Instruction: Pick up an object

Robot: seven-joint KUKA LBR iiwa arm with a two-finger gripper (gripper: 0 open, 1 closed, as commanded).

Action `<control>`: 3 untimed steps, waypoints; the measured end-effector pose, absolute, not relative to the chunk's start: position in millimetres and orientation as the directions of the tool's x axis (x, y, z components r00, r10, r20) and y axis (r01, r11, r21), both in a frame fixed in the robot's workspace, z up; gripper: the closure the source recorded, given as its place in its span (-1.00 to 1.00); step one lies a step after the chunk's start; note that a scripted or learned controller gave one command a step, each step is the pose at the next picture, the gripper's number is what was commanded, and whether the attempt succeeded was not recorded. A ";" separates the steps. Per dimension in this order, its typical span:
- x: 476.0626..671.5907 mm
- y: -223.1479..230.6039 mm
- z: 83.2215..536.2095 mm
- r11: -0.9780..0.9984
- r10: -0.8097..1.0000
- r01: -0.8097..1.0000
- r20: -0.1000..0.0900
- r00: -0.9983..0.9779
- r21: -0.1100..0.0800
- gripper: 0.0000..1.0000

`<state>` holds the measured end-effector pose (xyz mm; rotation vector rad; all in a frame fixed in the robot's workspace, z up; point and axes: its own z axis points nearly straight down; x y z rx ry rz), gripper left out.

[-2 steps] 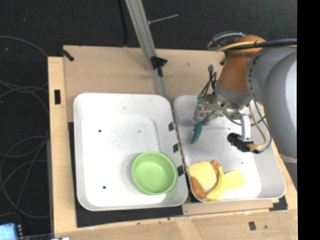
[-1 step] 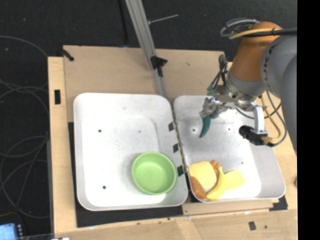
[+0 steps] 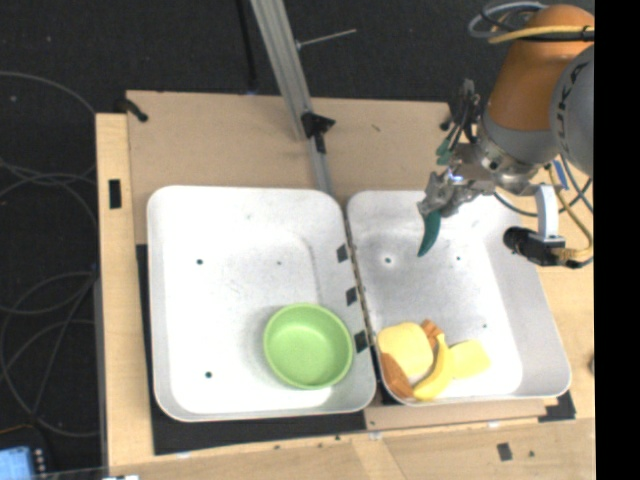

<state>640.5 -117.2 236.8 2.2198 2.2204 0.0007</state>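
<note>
From the fixed overhead camera, the grey arm with its orange band [image 3: 528, 63] reaches in from three o'clock and hangs its two-finger gripper [image 3: 430, 240] over the upper part of the right shallow white plastic bin [image 3: 520, 298]. A slim teal finger points down toward the bin floor, its tip above bare white surface; whether the claw is spread or closed cannot be told from this slant, and nothing shows between its tips. At about six o'clock in that bin, well apart from the gripper, lies a cluster of soft yellow and orange-brown pieces [image 3: 425, 356] pressed against the near-left corner. In the left shallow white plastic bin [image 3: 200, 238], a round lime-green plastic bowl [image 3: 308, 345] sits upright at about five o'clock, near the divider between the bins.
</note>
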 end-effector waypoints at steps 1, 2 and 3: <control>641.0 -118.4 280.4 0.002 1.000 1.000 -0.001 -0.002 0.001 1.00; 635.1 -71.2 262.6 0.002 1.000 1.000 -0.001 -0.002 0.001 1.00; 626.6 -12.8 259.3 0.003 1.000 1.000 0.000 -0.003 0.001 1.00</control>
